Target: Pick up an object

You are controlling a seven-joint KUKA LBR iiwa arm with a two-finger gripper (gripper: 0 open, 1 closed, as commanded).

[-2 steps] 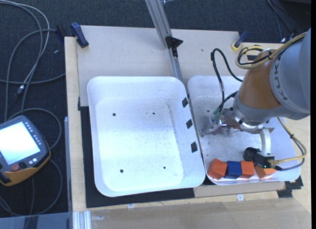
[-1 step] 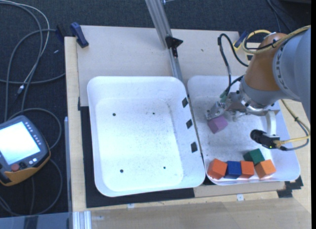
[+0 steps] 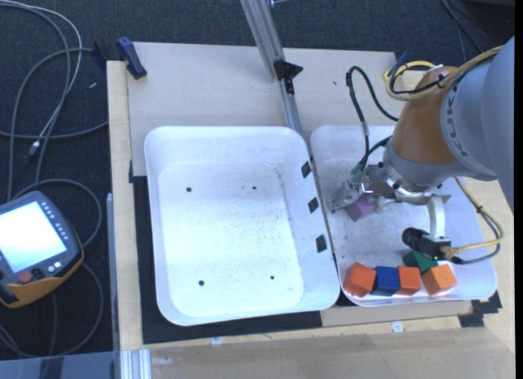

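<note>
The gripper [image 3: 357, 198] is seen lowered into the right bin [image 3: 327, 150], right of centre in the frame, its fingers apparently closed around a small purple block [image 3: 359, 208], though the view is poor. Orange [image 3: 359, 279], blue [image 3: 386, 280], red [image 3: 409, 279] and orange [image 3: 440, 278] blocks are lined along the bin's lower edge.

My arm reaches in from the right edge, its grey link crossing the upper right corner of the right bin [image 3: 331, 136], the orange band just above the wrist. The wrist points down and leftward, and my gripper [image 3: 356, 198] sits low near that bin's left wall, about midway along it.
</note>
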